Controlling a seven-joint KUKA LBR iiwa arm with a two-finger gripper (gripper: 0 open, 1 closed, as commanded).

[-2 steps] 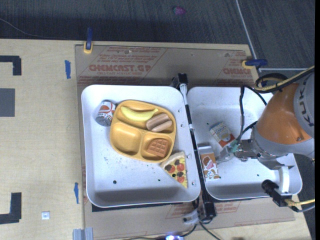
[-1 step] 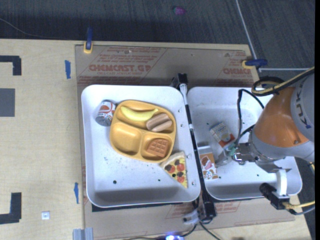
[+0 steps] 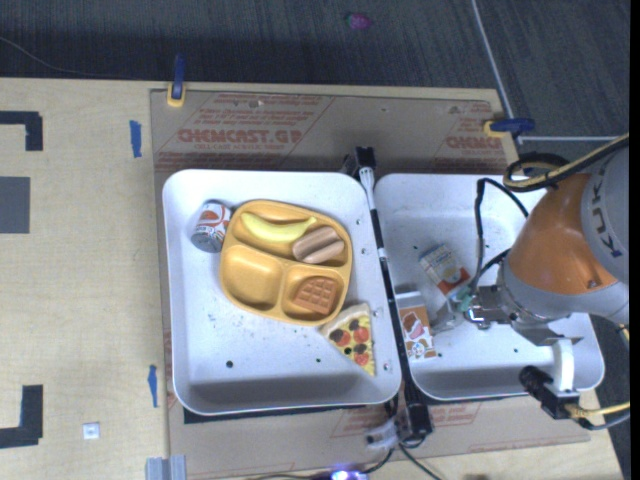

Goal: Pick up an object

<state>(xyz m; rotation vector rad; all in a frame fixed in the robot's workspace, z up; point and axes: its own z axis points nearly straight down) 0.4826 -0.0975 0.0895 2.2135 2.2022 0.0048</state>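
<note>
Though partly hidden, "CHEMCAST" sheet (image 3: 240,133) lettering

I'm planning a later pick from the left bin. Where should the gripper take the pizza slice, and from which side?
Probably from straight above, fingers closing across the pizza slice at its narrower part. It lies flat on the left bin floor beside the yellow tray, near the right wall.

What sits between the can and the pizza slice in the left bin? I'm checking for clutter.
In the camera view, the yellow divided tray lies between the can and the pizza slice.
</note>
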